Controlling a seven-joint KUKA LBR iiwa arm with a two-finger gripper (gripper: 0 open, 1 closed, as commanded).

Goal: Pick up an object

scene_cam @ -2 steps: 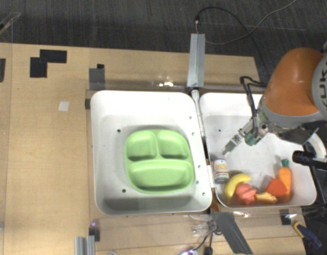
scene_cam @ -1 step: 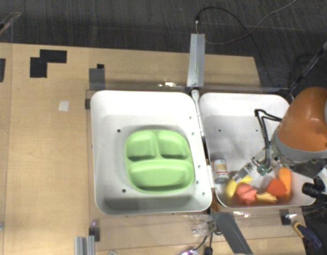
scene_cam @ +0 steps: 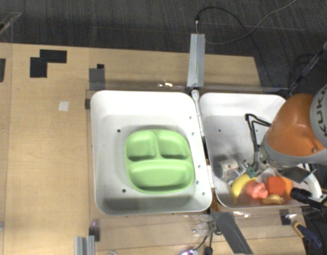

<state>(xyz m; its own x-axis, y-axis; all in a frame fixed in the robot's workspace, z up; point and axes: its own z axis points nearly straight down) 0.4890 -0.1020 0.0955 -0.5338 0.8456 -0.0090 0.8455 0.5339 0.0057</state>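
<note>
**binwatcher:** ok, from the one overhead camera: two shallow white plastic bins sit side by side on the pale wooden counter [scene_cam: 41, 158]. The left bin [scene_cam: 107, 158] has a light green three-compartment plastic tray [scene_cam: 159, 159] lying flat near its middle, nothing in the tray. The right bin [scene_cam: 227, 113] has a little heap of toy food in its near corner: a yellow plastic banana [scene_cam: 239, 184], a pink rounded piece [scene_cam: 253, 189] touching it, and an orange chunky piece [scene_cam: 276, 185] just beside that. There's some small clear and grey clutter [scene_cam: 231, 168] just behind the banana too.

**kuka_fan:** and the arm?

**binwatcher:** the grey arm with the orange band [scene_cam: 293, 125] reaches in from the right and hangs over the right bin, directly above that heap. A black cable [scene_cam: 252, 134] loops off its side. The gripper [scene_cam: 257, 170] is tucked under the wrist, so I honestly can't tell its state or whether it has hold of anything. The toys all look like they're resting on the bin floor.
</note>
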